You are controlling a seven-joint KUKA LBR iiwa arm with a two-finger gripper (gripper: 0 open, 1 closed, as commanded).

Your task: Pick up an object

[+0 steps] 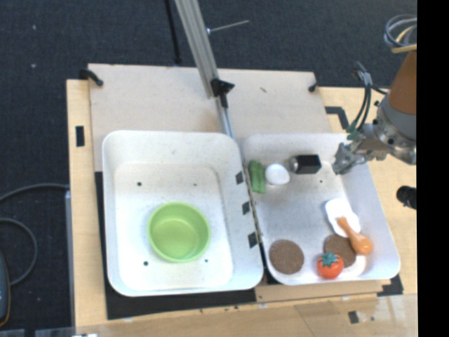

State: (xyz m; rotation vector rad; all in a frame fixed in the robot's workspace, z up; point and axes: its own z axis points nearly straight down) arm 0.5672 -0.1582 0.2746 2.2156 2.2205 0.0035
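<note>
Left to right: your left bin (126, 149) carries 1 green bowl (179, 231), sitting low and a bit left of centre, well apart from everything else. Cross the divider into the right bin (379, 216). Against its left wall you have a green oblong piece (256, 176), upright in view, touching a white egg-like ball (278, 174). Just right of that is a small black block (306, 163), long axis running left-right. Lower down: a brown disc (286, 256), a red tomato toy (330, 265), a second brown disc (339, 245) partly under an orange-handled white utensil (349, 225).

The gripper (344, 160) sits at the right bin's upper right edge, tilted in from the right; fingers too blurred to read, so I cannot tell their spread. Nothing seen between them.

Key relation: the black block lies just left of the gripper, nearest candidate. You'd likely shift left and descend. Nothing picked yet, by my read.
</note>
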